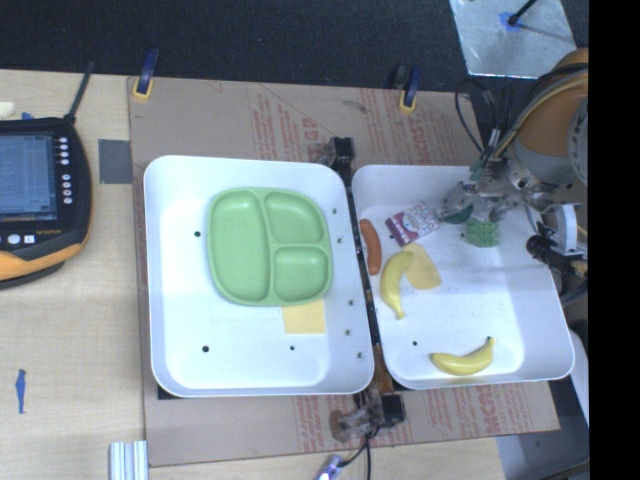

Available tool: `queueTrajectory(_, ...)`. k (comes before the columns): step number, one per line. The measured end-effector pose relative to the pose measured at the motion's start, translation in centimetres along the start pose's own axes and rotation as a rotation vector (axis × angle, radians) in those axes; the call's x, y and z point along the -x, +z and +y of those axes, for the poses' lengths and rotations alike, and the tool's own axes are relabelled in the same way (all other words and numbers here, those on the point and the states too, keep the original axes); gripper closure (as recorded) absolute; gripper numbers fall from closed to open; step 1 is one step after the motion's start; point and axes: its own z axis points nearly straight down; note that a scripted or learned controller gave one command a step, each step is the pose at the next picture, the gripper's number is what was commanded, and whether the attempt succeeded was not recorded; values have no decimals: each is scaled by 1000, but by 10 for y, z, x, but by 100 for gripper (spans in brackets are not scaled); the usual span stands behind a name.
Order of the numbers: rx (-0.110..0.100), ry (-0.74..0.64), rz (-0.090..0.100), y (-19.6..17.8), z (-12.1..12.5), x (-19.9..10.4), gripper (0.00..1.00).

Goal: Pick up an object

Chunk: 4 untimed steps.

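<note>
Camera view is showing the gripper (481, 211) hovering over a small green object (482, 232) at the right bin's (540, 313) far side; I cannot tell its state. That object is probably light, best pinched across its middle.

Cardboard-covered bench (250, 118) against dark floor (250, 13).

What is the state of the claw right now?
Claw: cannot be told; it is low in the right bin, just above a green object.
</note>
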Motion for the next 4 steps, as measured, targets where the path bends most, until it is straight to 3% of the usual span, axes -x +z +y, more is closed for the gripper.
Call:
queueTrajectory(1, -1, -2, 0, -10, 0, 0, 100)
queueTrajectory(2, -5, -4, 1, -12, 0, -42, 100)
queueTrajectory(3, -2, 1, 1, -110, -60, -55, 100)
queueTrajectory(4, -6, -4, 0, -101, -81, -126, 100)
